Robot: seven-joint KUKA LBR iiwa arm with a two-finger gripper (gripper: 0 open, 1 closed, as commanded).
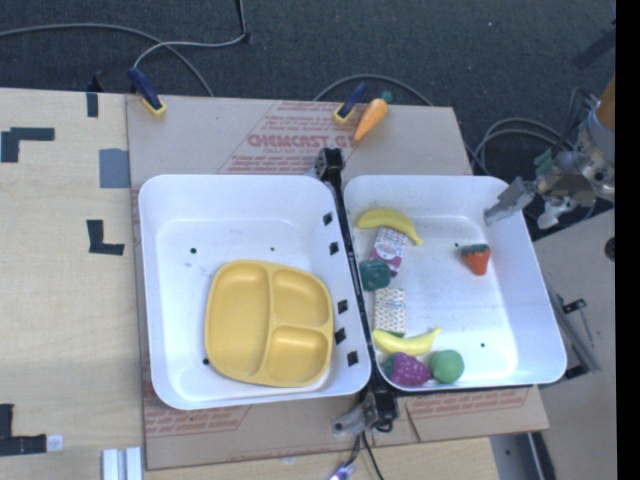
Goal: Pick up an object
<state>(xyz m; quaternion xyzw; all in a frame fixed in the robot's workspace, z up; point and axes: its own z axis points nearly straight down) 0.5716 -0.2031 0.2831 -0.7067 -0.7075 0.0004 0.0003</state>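
The right bin (530, 298) holds several toy foods. A banana (388, 222) lies at its upper left, above a printed packet (388, 250) and a teal piece (375, 274). An orange-red strawberry (476, 258) sits alone toward the right. Near the front edge are a second packet (390, 310), another banana (408, 342), purple grapes (406, 369) and a green ball (447, 365). My gripper (510, 200) hangs over the bin's upper right corner, up and right of the strawberry, and holds nothing I can see.
The left bin (170, 228) holds a yellow divided plate (270, 323). A toy carrot (370, 118) lies on the cardboard behind the bins, beside a yellow-blue clamp (350, 103); another clamp (148, 90) is at the far left. Cables run across the dark floor.
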